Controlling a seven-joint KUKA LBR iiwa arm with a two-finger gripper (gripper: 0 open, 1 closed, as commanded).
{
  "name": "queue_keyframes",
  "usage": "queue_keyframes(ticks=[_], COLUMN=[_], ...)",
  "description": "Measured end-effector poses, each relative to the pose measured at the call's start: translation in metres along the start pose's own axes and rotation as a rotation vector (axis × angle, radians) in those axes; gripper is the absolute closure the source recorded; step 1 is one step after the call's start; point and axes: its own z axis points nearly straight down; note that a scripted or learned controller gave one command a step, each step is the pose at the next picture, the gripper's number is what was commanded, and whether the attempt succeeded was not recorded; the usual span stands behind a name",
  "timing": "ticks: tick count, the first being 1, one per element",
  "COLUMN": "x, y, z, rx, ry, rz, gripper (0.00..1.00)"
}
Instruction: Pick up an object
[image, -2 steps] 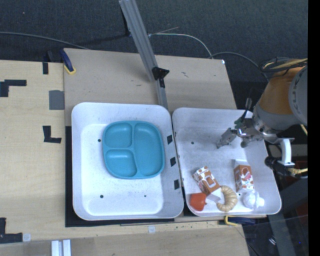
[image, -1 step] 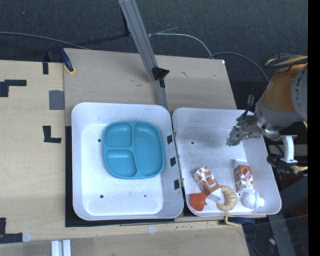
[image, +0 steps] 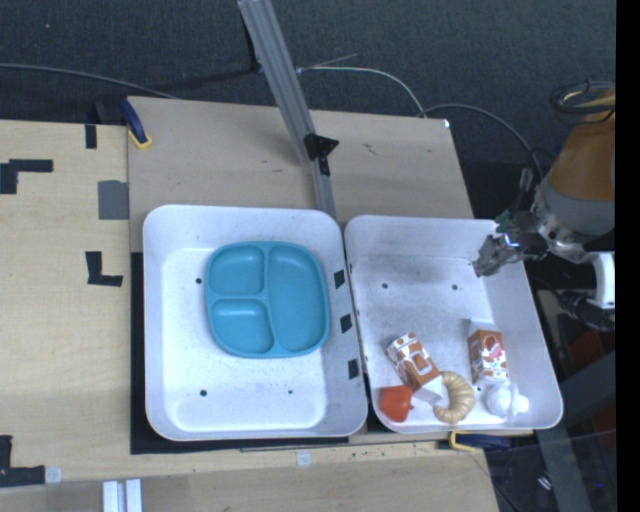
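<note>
Croissant (image: 457, 396), red piece (image: 396, 402), two cartons (image: 413, 359) (image: 487, 354), white item (image: 503, 401) cluster at right bin (image: 420, 262) near edge | teal plate (image: 267, 299) in left bin (image: 175, 330) | gripper (image: 490, 254) over right bin's far-right corner, jaw state unreadable

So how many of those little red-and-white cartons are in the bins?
2, both in the right bin. One carton lies near the front middle, next to the croissant; the other carton lies further right, just above a white object. None seems hidden.
</note>
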Motion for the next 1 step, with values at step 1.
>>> queue_keyframes(ticks=[1], x=[0.0004], y=[0.0008], z=[-0.0239], rx=[0.002], ry=[0.001], rz=[-0.001], gripper=[1.0])
